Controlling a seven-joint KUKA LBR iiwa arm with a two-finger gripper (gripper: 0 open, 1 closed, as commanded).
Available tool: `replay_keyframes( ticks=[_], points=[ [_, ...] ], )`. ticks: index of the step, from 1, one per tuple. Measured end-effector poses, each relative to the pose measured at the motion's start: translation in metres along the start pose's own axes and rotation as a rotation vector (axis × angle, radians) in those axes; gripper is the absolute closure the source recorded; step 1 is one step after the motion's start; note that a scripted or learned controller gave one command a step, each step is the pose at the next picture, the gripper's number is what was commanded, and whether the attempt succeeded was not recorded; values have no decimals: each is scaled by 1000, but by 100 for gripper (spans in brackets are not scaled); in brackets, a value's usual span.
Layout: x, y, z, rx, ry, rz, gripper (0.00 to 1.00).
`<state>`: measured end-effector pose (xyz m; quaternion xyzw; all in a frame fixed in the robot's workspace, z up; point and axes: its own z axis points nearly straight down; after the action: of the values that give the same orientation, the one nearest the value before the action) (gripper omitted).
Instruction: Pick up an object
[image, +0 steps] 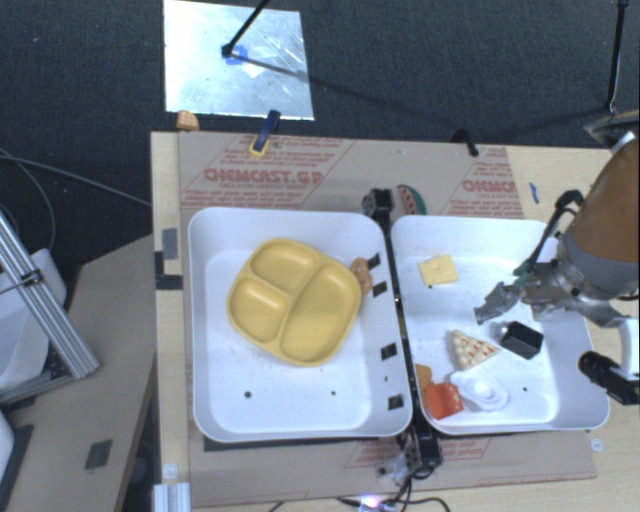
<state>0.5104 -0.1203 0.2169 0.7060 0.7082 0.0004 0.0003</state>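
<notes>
The right bin (560, 405) holds a yellow cheese wedge (437, 270), a pizza slice (470, 349), a red piece (442, 400), a white piece (483, 390) and a small black block (521, 339). My gripper (497, 301) hangs low over the middle of this bin. It is right of the cheese wedge, above the pizza slice and just up-left of the black block. Nothing is visibly held in it. The arm's orange band (612, 215) rises at the right edge.
In the left bin (215, 400) lies a yellow divided plate (295, 300), with a small brown toy (361, 273) by its right side. A watermelon-like piece (410, 200) lies behind the bins. A silver sheet (238, 58) lies on the floor beyond.
</notes>
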Motion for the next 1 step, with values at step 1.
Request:
replay_keyframes(
  ticks=[1],
  points=[
    [42,-21,-112,-14,0,-5,0]
  ],
)
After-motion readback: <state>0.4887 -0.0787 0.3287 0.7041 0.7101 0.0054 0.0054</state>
